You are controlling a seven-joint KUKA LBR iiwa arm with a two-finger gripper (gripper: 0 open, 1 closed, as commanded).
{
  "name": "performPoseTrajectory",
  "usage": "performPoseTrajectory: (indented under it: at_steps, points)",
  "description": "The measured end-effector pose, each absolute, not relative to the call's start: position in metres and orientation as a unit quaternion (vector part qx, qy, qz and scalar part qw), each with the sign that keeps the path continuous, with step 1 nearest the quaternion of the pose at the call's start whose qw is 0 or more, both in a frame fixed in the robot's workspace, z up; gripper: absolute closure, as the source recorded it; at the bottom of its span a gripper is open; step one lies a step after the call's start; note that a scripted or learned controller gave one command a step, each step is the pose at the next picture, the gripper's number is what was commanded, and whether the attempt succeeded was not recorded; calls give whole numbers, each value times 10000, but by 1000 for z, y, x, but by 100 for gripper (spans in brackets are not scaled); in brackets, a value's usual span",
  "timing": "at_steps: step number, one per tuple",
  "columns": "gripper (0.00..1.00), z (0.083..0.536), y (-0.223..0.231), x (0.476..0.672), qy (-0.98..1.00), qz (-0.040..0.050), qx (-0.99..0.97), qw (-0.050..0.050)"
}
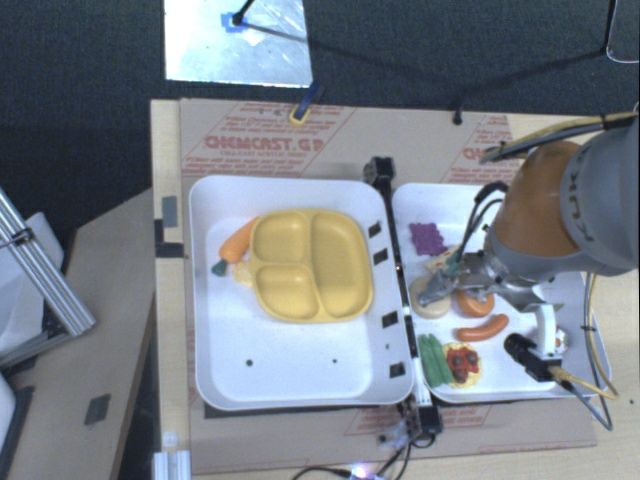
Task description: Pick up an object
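My gripper (437,289) hangs low over the left part of the right bin (568,383), just above a tan round piece (431,307) and beside an orange piece (474,303). Purple grapes (427,237) lie behind it. A red sausage (481,328), green beans (432,358) and a pizza slice (463,364) lie toward the front. In the left bin (300,373) a yellow divided plate (306,265) sits with a carrot (237,240) at its left edge. The arm's wrist hides the bin's middle right.
A black divider (392,268) with clips runs between the two bins. Black cabling and a yellow wire (560,373) trail by the right bin's front right corner. A metal frame (40,278) stands off the bench at left.
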State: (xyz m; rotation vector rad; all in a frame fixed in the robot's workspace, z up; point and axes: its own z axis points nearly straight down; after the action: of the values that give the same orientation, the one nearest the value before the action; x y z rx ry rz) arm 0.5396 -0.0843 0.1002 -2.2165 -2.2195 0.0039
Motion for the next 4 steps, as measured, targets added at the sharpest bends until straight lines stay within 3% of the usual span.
performPoseTrajectory:
  at_steps: [1, 2, 3, 4]
  points:
    - [0, 89, -84, 542, -7074, -21, -7068, -6]
    - [100, 103, -92, 546, -7056, -26, -7085, -129]
    - [100, 162, -89, 555, -7087, -19, -7055, -24]
    - [100, 211, -87, 566, -7088, -22, -7054, -28]
